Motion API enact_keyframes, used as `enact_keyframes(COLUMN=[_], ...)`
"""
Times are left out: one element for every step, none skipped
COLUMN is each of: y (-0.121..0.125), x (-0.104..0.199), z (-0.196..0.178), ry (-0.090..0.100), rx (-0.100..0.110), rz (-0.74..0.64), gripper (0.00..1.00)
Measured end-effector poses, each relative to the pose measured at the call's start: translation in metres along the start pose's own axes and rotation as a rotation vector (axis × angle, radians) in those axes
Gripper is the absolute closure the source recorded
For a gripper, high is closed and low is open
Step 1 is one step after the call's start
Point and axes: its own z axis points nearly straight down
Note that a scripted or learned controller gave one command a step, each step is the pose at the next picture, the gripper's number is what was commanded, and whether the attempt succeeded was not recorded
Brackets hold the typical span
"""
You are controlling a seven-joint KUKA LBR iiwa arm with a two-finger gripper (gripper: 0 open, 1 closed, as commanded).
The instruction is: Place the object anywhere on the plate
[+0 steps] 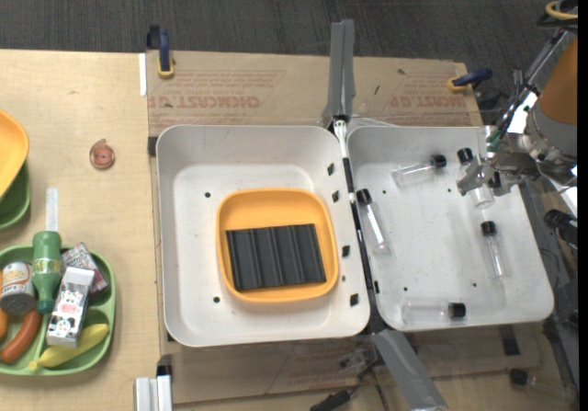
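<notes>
The orange plate (276, 245), carrying a dark ribbed slab (276, 256), sits in the left bin (184, 216). Clear black-capped tubes (493, 248) lie scattered in the right bin (441, 244). The end effector (482, 175) hangs over that bin's far right corner; its opening cannot be told.

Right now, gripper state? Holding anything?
gripper: cannot be told. It sits over the right bin near the far-right wall, beside a clear vial.
</notes>
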Motion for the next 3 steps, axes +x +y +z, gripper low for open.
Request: enact_keyframes(y=[-0.067,0.011,0.036], x=[0.022,0.042,0.057], z=[0.016,0.004,-0.023], ry=[0.001,0.000,-0.002], rx=[0.002,0.001,-0.002], rz=[-0.202,-0.287,-0.539], gripper=[1.00,1.00,1.00])
